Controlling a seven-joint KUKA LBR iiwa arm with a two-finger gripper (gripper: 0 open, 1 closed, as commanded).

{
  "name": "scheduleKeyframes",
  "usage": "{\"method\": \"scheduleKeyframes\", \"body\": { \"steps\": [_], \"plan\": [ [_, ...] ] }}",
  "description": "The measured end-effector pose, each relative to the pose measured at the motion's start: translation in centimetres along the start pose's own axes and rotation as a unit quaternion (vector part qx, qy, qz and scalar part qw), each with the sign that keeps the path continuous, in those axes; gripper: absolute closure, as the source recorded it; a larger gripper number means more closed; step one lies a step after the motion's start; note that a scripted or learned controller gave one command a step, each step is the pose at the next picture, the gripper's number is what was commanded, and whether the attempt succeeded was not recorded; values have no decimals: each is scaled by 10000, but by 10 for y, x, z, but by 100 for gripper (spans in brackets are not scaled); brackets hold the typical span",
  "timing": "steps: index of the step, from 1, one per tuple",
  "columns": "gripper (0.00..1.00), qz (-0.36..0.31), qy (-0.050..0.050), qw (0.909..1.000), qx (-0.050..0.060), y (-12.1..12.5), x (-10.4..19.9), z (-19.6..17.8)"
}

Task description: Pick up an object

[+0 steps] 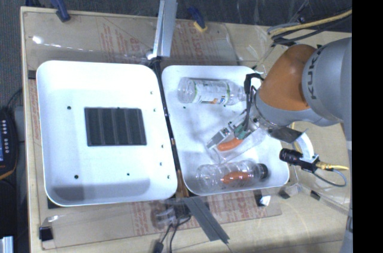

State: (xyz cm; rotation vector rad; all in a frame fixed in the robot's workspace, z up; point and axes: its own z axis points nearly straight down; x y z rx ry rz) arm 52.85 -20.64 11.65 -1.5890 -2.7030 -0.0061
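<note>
1. The right bin (179, 126) holds three objects. A clear plastic bottle (206, 91) lies on its side along the far part of the bin, cap end pointing right.
2. A second clear bottle with orange contents (233, 174) lies on its side along the near wall of the same bin, its dark cap pointing right.
3. Between the two bottles, toward the right side of the bin, lies a small orange item in clear wrapping (230, 143). Its exact type cannot be determined.
4. The gripper (239, 129) is low in the right bin, directly at the far-right edge of the orange wrapped item. Whether the gripper is released or clenched cannot be told, and no object is visibly grasped.
5. The arm (326, 87) enters from the right; its orange band (286, 85) sits above the right wall of the right bin.
6. The left bin (60, 90) touches the right bin along a shared edge. It contains a dark ribbed rectangular panel (115, 126) at its centre.
7. Both bins rest on the counter (108, 30), which is covered by clear sheeting.
8. Two blue clamps (60, 6) (196, 17) grip the far edge of the counter. A grey metal bar (164, 24) stands at the far junction of the bins.
9. Cables (311, 21) run at the far right.
</note>
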Motion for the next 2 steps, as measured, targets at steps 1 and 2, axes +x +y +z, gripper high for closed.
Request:
{"method": "scheduleKeyframes", "body": {
  "steps": [1, 2],
  "plan": [
    [0, 721, -75, 9973, -68, -3, 0, 19],
    [100, 688, -63, 9976, -69, -1, 1, 9]
  ]
}}
